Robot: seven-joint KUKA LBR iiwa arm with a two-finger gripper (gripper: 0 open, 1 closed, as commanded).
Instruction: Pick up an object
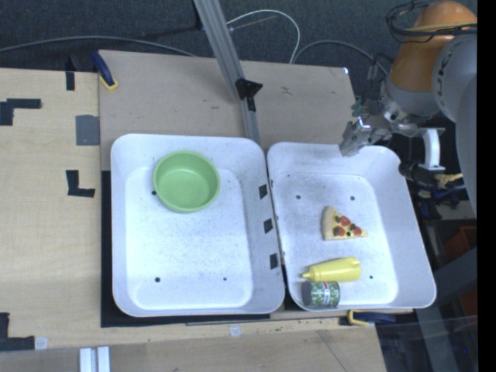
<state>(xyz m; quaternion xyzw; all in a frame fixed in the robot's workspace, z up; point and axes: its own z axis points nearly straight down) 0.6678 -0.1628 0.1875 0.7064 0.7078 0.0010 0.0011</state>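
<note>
**Ana:** Bins first. Two shallow white ones sit side by side on the bench (194,91). The left bin (132,285) carries a green bowl (186,180) near its far left corner, upright, mouth open to the camera.

**Ben:** And the right bin (403,223)?

**Ana:** Three things in it. A toy pizza slice (341,225) lies flat around the middle, its point aimed toward the far edge. Nearer the camera a yellow squeeze bottle (333,270) lies on its side, nozzle pointing left. Just in front of that, touching it or nearly so, a small green can (321,294) rests against the near rim.

**Ben:** Where is the arm?

**Ana:** The grey arm (457,68) comes in from the right, its orange band (422,45) high in the corner. The end effector (355,142) hangs over the far rim of the right bin, near that bin's far right corner.

**Ben:** Holding anything?

**Ana:** Nothing shows between the tips, and it sits well apart from the pizza slice, the bottle and the can. Whether it is spread or pressed together I cannot tell; it is too small and blurred there.

**Ben:** Anything else around?

**Ana:** A grey metal pole (225,49) slants down from the top to the seam between the bins. Thin cables (271,22) loop over the dark floor beyond the bench, and black tape marks (77,184) sit on the wood at the left.
</note>
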